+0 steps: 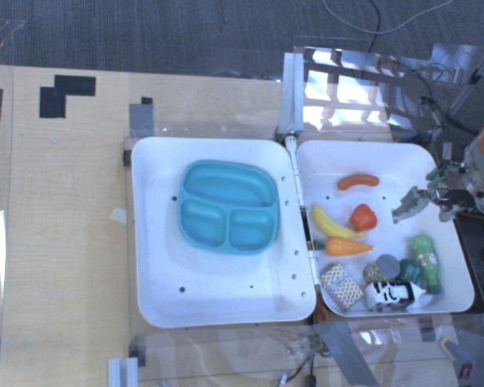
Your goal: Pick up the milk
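- The bench is pale wood, set on a dark carpeted floor; black tape marks sit at its 10 o'clock corner.
- The left bin holds a blue divided plate near its centre.
- The right bin carries the toys, crowded toward 6 o'clock.
- The arm enters from 3 o'clock, and its gripper hangs over the right bin's 3 o'clock side, holding nothing; I cannot tell whether it is spread or closed.
- A green bottle lies at the bin's 5 o'clock, touching the milk.
- The milk, a small white carton with black cow patches, lies on its side at 6 o'clock against the bin's front wall, at 6 o'clock from the gripper.
- Judged as a toy carton, it looks light and stiff, with smooth, likely slippery faces; gripping across its narrow flat sides seems safest.
- Neighbours crowd it: a grey can just at its 11 o'clock and a patterned box at 9 o'clock, so room for the approach is tight.
- A banana, carrot, red pepper and sausage lie well clear.
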